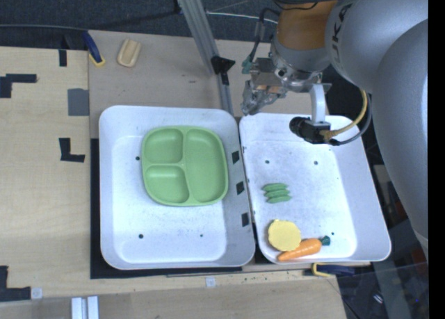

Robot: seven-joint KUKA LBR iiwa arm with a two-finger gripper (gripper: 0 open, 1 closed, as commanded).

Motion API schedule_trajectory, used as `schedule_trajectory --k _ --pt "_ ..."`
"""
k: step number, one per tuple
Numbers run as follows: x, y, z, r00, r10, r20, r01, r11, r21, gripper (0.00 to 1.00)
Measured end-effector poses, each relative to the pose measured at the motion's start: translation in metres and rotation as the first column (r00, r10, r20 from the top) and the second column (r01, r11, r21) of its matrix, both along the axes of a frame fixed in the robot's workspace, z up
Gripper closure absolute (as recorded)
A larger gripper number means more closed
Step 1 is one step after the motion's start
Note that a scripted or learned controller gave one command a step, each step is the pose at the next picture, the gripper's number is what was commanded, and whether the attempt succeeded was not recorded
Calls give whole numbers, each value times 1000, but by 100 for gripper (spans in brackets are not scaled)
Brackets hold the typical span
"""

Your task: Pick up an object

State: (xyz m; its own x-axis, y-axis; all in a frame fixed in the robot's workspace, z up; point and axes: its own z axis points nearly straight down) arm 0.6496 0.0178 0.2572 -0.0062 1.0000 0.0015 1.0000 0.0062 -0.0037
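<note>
**Nothing picked yet**

I see the green plate (185, 165) in the left bin (115, 241). In the right bin (361, 241), pea pods (277, 192) lie mid-floor; yellow disc (284, 235) and carrot (300, 249) sit at its near edge. The gripper (254, 104) hangs above the far-left corner; its grip I cannot tell.

In the right-hand bin (348, 192) a green pea pod (277, 192) lies flat near the middle, while a round yellow piece (284, 234) sits near the front wall, touching an orange carrot (300, 249) with a green tip that lies tilted beside it.
</note>
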Motion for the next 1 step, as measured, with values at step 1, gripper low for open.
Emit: schedule_trajectory --k 1 --pt "-3 54 0 1000 1 2 -1 1000 0 100"
